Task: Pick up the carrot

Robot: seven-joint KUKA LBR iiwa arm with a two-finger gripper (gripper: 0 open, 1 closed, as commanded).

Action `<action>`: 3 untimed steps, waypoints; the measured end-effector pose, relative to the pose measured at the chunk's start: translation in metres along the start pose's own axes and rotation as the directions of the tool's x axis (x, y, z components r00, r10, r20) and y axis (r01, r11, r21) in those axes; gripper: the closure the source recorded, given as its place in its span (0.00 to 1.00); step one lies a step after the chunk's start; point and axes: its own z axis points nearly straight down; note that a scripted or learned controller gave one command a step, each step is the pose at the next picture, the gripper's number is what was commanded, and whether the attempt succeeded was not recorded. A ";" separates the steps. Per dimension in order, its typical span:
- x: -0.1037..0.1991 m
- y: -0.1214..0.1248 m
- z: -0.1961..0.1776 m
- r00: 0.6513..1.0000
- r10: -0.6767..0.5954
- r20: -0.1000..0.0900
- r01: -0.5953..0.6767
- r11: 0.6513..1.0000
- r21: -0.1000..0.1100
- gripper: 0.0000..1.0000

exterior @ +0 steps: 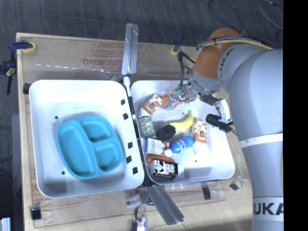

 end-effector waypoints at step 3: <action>0.001 0.000 0.001 0.997 0.079 -0.001 -0.079 0.997 0.000 0.00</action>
